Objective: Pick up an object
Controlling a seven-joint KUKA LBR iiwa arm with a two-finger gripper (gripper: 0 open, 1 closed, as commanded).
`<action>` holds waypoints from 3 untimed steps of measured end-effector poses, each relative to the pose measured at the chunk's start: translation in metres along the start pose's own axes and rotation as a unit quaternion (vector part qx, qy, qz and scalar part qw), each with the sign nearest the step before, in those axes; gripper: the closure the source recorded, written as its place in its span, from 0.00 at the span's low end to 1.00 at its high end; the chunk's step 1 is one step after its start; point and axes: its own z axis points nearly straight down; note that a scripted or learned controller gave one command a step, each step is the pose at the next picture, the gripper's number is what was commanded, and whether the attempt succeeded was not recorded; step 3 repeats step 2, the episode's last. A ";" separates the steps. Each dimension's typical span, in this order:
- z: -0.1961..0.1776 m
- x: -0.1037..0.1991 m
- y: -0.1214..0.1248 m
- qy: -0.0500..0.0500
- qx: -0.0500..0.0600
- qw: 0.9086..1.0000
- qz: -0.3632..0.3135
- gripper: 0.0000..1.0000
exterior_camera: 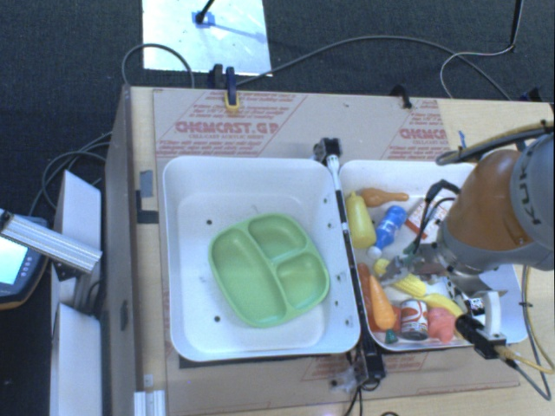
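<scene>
In the camera view we see the arm [499, 211] reaching in from the right over the right bin [408, 173], its orange band and grey wrist covering much of that bin's middle and right side. The jaws sit low near the bin's centre, around the gripper [406, 267], but they are dark and blurred against the clutter, so we cannot tell whether they are spread or pressed together, or whether anything lies between them. The objects to pick crowd the right bin: a yellow bottle [360, 219] along the left wall, a blue bottle [391, 225] just beside it, an orange piece [381, 197] above them, a carrot [380, 302] lower down, a can [414, 319], a pink toy [442, 322] and a yellow banana [429, 291] just beside the gripper. Whatever lies under the wrist is hidden. The left bin [186, 232] holds a green tray [269, 269] with three compartments. Both bins rest on the worktop [260, 124], whose brown sheet bears red lettering. Cables trail across the dark floor [69, 59] beyond.
</scene>
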 end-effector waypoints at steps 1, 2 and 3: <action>-0.011 0.000 0.002 0.000 -0.003 1.000 -0.001 1.00; -0.091 0.068 0.049 0.000 -0.003 1.000 -0.002 1.00; -0.091 0.068 0.049 0.000 -0.003 1.000 -0.002 1.00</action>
